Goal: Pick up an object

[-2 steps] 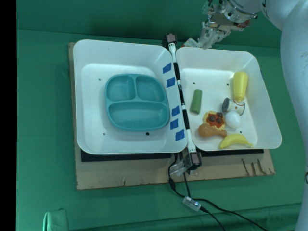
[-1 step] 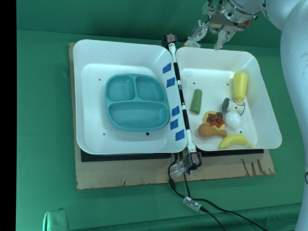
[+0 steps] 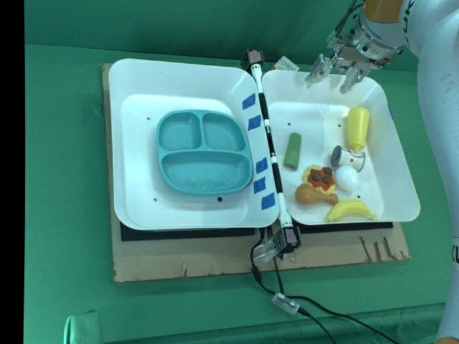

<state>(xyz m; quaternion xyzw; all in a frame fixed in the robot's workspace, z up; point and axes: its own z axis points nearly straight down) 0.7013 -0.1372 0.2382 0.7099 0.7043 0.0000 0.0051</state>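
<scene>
The gripper (image 3: pixel 334 74) hangs above the right bin's (image 3: pixel 401 185) far edge, fingers apart and holding nothing. Below it lie a yellow bottle (image 3: pixel 357 127), a cup (image 3: pixel 347 157), an egg (image 3: pixel 347 178), a drumstick (image 3: pixel 314 195) and a banana (image 3: pixel 351 209); a green stick (image 3: pixel 292 150) lies lower left.

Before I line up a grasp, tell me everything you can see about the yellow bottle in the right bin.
The yellow bottle looks like smooth plastic, a toy mustard bottle by its shape: a rounded yellow body that narrows to a paler, whitish tip. It lies on its side on the floor of the right bin, in the far right part, tip pointing toward the near edge. That tip sits right by a small grey and white cup-like object; I cannot tell if they touch. The gripper hangs above the bin's far rim, apart from the bottle.
</scene>
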